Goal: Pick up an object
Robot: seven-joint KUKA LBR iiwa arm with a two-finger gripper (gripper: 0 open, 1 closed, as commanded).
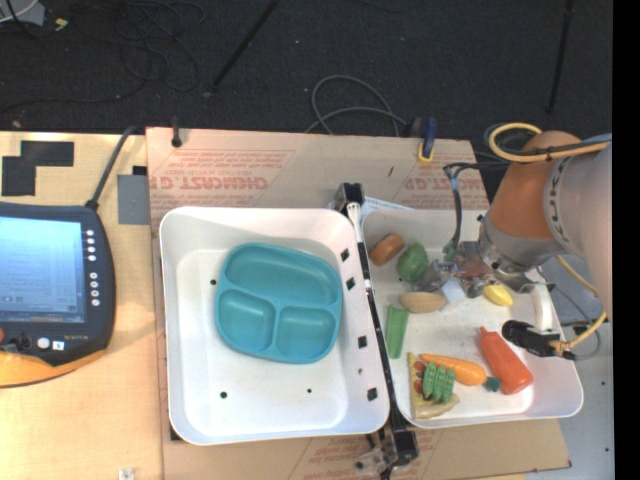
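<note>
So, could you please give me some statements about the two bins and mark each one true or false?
1. The teal tray lies in the left bin. True.
2. The tray has five compartments. False: it has three, one long and two smaller.
3. The carrot lies in the right bin. True.
4. The gripper is over the left bin. False: it is over the right bin, near the yellow piece.
5. The green pepper sits on the tray. False: it is in the right bin, beside the brown piece.
</note>
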